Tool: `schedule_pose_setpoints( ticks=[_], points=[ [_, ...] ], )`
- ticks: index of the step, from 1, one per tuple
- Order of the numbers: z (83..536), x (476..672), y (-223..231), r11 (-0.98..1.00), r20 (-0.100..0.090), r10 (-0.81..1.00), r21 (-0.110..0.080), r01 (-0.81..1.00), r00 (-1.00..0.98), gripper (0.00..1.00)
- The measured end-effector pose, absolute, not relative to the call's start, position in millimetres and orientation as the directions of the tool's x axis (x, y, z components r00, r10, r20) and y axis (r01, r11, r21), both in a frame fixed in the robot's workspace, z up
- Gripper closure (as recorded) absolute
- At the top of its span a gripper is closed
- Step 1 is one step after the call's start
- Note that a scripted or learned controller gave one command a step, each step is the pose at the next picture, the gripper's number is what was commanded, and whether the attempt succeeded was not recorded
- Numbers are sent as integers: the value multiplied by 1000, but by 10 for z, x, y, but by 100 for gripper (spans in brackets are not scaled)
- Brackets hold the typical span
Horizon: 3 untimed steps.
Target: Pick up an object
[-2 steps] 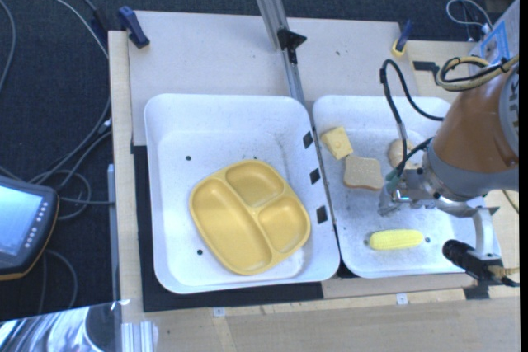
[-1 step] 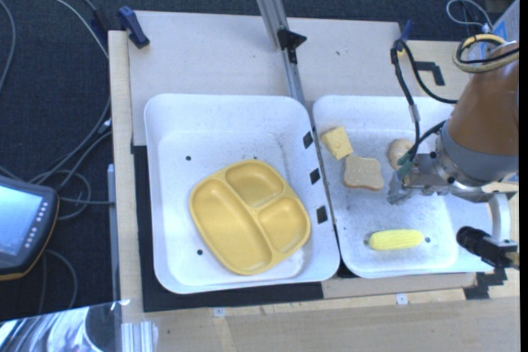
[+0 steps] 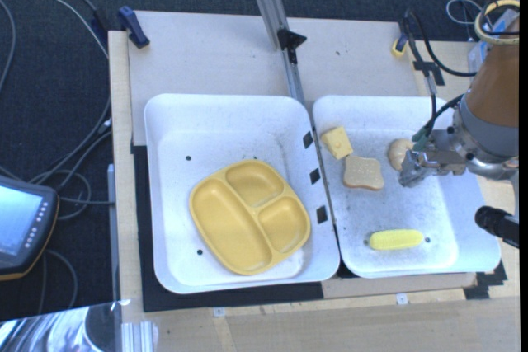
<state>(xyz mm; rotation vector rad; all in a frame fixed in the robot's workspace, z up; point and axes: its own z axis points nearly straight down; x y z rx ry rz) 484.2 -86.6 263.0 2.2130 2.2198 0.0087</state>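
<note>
We see gripper [image 3: 410, 174] low in right bin [image 3: 462, 247], beside a small beige ball [image 3: 398, 151], can't tell its grip state, bread slice [image 3: 363, 173], cheese wedge [image 3: 336, 143], corn cob [image 3: 395, 240] nearby, yellow divided plate [image 3: 250, 215] in left bin [image 3: 165, 177]

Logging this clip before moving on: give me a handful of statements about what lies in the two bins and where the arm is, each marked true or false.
1. The yellow divided plate lies in the left bin. True.
2. The corn cob sits on that plate. False: it lies in the right bin, near the front edge.
3. The slice of bread lies in the right bin, with the cheese wedge close beside it. True.
4. The gripper hangs over the left bin. False: it is over the right bin, next to a small beige round object.
5. The right bin holds one item. False: four show.
</note>
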Motion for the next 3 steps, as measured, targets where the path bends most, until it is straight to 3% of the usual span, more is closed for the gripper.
schedule_pose_setpoints(
  ticks=[1, 3],
  points=[
    [2481, 4816, -277, 7, 4, 1000, -3, 1000, -7, 100],
    [2406, 4918, 822, 8, 3, 1000, 1, 1000, -8, 100]
  ],
)
